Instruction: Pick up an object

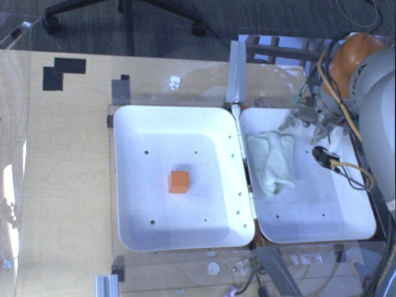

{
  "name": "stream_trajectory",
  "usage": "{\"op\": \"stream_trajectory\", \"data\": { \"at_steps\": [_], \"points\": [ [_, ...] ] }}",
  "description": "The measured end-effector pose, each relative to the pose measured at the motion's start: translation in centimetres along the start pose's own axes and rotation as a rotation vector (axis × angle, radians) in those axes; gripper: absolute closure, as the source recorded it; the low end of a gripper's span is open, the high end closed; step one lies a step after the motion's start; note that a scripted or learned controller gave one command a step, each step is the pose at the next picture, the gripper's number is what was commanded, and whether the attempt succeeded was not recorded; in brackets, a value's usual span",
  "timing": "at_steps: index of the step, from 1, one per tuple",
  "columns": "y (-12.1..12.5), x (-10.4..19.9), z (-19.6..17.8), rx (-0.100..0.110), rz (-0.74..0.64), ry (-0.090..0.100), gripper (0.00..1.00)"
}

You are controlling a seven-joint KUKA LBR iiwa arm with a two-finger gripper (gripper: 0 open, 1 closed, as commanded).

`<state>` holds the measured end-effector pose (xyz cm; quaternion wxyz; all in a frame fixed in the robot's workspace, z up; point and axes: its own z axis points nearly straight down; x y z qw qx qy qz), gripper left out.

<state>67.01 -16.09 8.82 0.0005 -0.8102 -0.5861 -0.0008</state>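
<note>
Hanging over the upper part of the right bin (346, 228), the end effector (312, 117) sits at the upper right of the frame, amid yellow and black cables (346, 166); whether its fingers are apart or together cannot be told from this angle. Nothing is seen between them.

Arm (374, 98): grey, with an orange band (352, 48) above the wrist, entering from the right edge of the frame.

White cloth (272, 163): crumpled, lying in the left half of the right bin, just below and left of the end effector; whether the two touch cannot be told.

Left bin (142, 228): shallow, white, rounded corners, touching the right bin along a shared middle seam.

Orange cube (179, 182): small, resting on the floor of the left bin near its centre, well apart from the end effector.

Surface (62, 184): pale wood, carrying both bins. Black tape marks (62, 73) lie at the upper left of it, and a small white scrap (175, 82) lies above the left bin.

Office chair base (124, 8): black, with castors, standing on dark carpet along the top of the frame.
</note>
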Motion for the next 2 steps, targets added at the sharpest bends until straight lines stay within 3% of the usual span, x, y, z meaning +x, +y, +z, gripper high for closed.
{"op": "stream_trajectory", "data": {
  "at_steps": [1,2],
  "points": [
    [0.2,0.2,-1.3,-0.010,-0.006,-0.001,1.00],
    [-0.5,1.8,-11.2,-0.008,-0.036,0.000,1.00]
  ]
}}
